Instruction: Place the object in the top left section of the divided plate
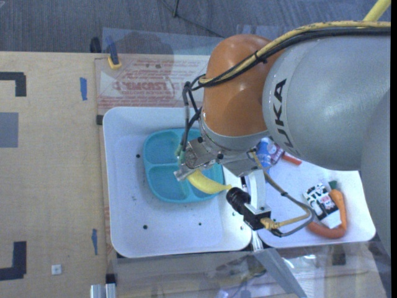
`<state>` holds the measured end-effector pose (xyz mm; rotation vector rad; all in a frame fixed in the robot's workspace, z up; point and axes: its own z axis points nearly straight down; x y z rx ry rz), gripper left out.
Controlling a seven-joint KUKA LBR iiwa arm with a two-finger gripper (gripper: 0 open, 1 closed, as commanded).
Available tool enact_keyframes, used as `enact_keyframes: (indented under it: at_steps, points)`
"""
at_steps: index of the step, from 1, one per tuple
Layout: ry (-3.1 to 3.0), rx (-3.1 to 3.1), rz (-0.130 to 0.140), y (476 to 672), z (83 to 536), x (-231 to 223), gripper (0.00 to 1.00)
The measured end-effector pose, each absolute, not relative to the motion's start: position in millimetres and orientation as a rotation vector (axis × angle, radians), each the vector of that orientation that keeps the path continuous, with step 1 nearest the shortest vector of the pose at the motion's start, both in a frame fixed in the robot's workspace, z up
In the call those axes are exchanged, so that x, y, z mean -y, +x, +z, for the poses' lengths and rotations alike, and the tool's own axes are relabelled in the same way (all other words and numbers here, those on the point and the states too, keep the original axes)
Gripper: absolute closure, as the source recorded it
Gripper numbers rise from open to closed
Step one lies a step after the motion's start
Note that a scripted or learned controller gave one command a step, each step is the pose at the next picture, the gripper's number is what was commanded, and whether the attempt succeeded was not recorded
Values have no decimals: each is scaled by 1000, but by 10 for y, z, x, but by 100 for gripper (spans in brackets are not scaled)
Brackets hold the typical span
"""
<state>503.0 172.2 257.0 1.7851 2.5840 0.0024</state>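
A blue divided plate lies in the left white bin. A yellow banana rests across the plate's lower right rim, its left end right under my gripper. The gripper hangs over the middle right of the plate, and the arm's orange band and grey body hide the plate's right side. Whether the banana is gripped cannot be made out.
The right bin holds an orange carrot, a small black-and-white item, a blue item and a red piece. The wooden bench top lies to the left of the bins.
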Motion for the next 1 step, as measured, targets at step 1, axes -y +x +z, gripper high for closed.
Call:
enact_keyframes:
  at_steps: [1]
  points:
    - [1784,-2584,2,5029,2570,-1723,0]
